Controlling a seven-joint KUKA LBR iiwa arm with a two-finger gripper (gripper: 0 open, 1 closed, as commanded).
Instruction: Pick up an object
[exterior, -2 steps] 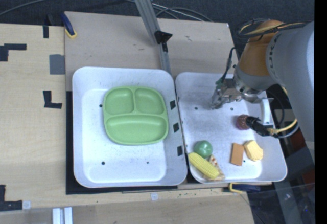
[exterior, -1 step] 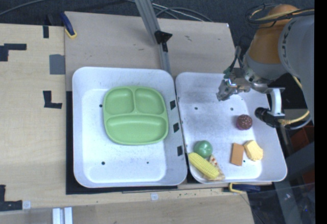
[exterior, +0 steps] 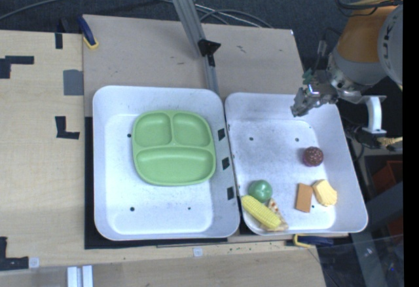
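1. the grey two-finger tool (exterior: pixel 302 106) hangs over the far edge of the right shallow white bin (exterior: pixel 275 128); whether it is spread or pressed together i cannot tell.
2. candidates cluster at the bin's near end: a dark red ball (exterior: pixel 313 156), orange block (exterior: pixel 303 198), yellow chunk (exterior: pixel 325 192), green ball (exterior: pixel 260 190), yellow corn cob (exterior: pixel 262 212).
3. the green divided plastic plate (exterior: pixel 174 148) sits alone in the left bin, apart from the pickable things.

You have two white bins: the left bin (exterior: pixel 111 213) and the right bin (exterior: pixel 275 128). One green divided plate (exterior: pixel 174 147) with three compartments. One dark red ball (exterior: pixel 313 156), one green ball (exterior: pixel 260 190), one corn cob (exterior: pixel 262 211), one orange block (exterior: pixel 304 198), one yellow piece (exterior: pixel 325 192). That makes five small items.
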